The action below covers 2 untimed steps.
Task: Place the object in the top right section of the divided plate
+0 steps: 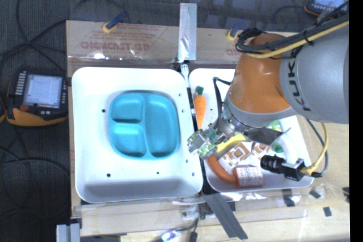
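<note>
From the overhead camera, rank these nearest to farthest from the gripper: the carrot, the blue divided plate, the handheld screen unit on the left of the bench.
1. The carrot, in the right bin by the divider, just up-view of the gripper.
2. The blue divided plate, in the middle of the left bin.
3. The handheld screen unit, off the bench at the far left edge.

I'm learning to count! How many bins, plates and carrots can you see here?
Bins: 2, left and right
Plates: 1, blue
Carrots: 1
Total: 4
More things lie under the arm in the right bin, too hidden to count.
</note>
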Available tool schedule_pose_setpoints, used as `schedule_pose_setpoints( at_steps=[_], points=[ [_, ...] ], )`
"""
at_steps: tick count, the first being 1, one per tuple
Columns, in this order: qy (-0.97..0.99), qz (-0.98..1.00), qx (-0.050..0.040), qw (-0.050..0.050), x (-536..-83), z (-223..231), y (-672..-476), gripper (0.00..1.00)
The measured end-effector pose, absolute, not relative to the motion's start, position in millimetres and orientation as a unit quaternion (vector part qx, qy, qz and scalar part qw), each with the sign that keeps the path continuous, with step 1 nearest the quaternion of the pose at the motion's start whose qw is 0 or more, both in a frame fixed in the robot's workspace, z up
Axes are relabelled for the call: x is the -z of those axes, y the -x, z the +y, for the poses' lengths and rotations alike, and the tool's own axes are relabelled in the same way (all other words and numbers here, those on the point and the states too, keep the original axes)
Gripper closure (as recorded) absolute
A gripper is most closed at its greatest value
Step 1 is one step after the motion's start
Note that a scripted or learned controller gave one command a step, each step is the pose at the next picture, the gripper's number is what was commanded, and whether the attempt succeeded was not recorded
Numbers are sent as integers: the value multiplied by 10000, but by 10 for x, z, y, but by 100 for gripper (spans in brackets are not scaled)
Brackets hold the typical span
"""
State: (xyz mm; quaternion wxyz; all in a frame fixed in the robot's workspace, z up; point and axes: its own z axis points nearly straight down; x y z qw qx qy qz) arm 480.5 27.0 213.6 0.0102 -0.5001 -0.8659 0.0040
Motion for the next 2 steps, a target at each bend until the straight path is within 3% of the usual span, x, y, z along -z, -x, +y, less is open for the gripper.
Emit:
schedule_pose_setpoints(
  at_steps=[1, 2],
  points=[
    [5003, -8658, -49, 118, -2214, 271, -4802, 100],
    [4133, -9106, -14, 17, -1827, 10, -4827, 100]
  ],
)
